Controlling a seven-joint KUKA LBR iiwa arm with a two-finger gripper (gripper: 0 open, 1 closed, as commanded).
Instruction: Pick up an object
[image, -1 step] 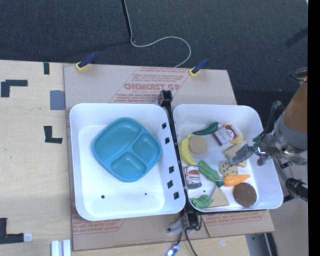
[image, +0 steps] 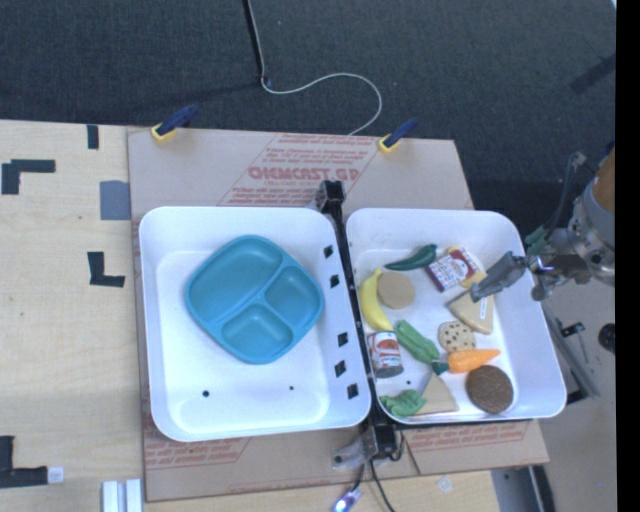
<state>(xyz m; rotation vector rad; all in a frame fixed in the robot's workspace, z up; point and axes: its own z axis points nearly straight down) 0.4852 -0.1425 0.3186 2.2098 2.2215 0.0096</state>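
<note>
At the right of the frame the hand (image: 515, 276) hangs over the right bin's (image: 520, 240) right rim, its fingers apart with nothing between them. Just beside and below it lies a cheese wedge (image: 472, 313), among a banana (image: 373, 302), carrot (image: 472, 359), cookie (image: 489, 388) and can (image: 386, 353). A blue divided plate (image: 254, 297) rests in the left bin (image: 160, 300).

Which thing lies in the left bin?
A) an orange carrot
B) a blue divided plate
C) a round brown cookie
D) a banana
B: the blue divided plate lies alone in the left bin, while the food items lie in the right bin.
</note>
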